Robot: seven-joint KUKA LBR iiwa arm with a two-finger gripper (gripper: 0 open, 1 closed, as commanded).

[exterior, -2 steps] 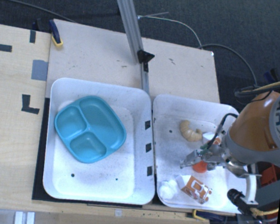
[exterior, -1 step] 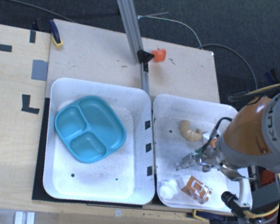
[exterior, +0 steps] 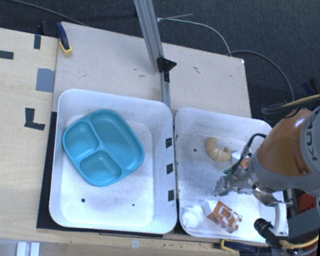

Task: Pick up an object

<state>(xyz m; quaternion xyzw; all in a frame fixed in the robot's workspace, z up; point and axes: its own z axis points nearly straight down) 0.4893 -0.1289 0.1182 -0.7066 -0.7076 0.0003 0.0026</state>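
Observation:
In the right bin (exterior: 186,157), a tan, lumpy object (exterior: 217,150) lies near the middle, towards the far side. An orange-and-white packet (exterior: 224,216) rests near the front edge, with a small white ball-like item (exterior: 193,216) to its left in the front corner. My gripper (exterior: 225,186) is low inside the right bin, between the tan object and the packet, pointing down at the bin floor. Nothing is visible between its fingers. The grey arm with its orange band (exterior: 286,150) comes in from the right.
The left bin (exterior: 63,199) holds a blue three-compartment plate (exterior: 104,146). A metal rail (exterior: 150,26) runs diagonally above the bins. Cables trail across the far side of the bench. A blue-and-yellow tool (exterior: 63,38) lies at the far left.

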